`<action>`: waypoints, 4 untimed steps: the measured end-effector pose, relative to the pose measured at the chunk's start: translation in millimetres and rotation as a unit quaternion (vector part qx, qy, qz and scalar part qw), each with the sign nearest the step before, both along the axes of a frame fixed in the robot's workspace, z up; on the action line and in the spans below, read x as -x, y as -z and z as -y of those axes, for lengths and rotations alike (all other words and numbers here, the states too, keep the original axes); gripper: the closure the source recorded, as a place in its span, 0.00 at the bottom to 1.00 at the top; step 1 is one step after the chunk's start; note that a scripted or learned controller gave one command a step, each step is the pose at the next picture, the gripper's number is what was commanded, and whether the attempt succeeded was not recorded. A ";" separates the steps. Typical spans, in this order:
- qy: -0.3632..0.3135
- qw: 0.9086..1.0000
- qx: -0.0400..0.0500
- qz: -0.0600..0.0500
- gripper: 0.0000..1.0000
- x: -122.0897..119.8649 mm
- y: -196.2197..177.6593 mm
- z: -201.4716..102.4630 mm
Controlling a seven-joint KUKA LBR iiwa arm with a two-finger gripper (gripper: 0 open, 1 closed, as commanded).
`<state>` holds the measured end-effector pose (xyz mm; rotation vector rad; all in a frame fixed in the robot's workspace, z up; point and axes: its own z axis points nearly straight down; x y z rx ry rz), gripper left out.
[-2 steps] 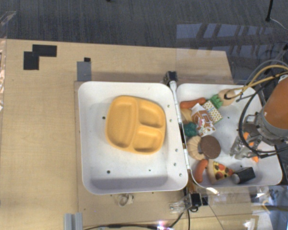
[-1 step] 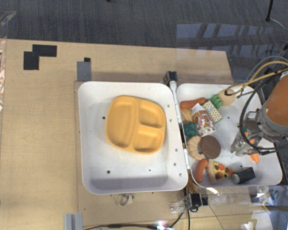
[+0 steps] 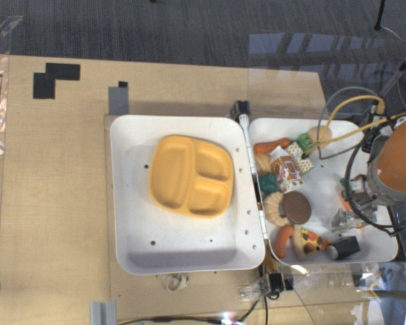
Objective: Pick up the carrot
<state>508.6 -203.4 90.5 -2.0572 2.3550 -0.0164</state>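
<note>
Item: carrot [image 3: 271,146], orange, lying in the right bin [image 3: 386,249] at its far left corner, long axis running roughly left to right, against a small carton [image 3: 287,169] and a green block [image 3: 302,147]. Nearer us in that bin we list a brown disc [image 3: 298,207], a sausage [image 3: 283,237] and a pizza slice [image 3: 312,240]. The gripper [image 3: 347,217] sits low by the bin's right side; we cannot tell its state. We judge the carrot lies left of it and farther back. Left bin: yellow divided plate [image 3: 191,175].
</note>
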 end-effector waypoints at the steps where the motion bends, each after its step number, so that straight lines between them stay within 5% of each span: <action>1: 0.001 1.000 -0.001 0.005 1.00 -3.8 -12.3 -1.6; 2: -0.097 0.995 0.003 -0.003 1.00 -36.8 0.5 -14.3; 3: -0.280 0.960 0.006 0.001 1.00 -3.0 -0.1 -16.5; 4: -0.279 0.960 0.006 0.006 1.00 -6.4 -12.1 -18.1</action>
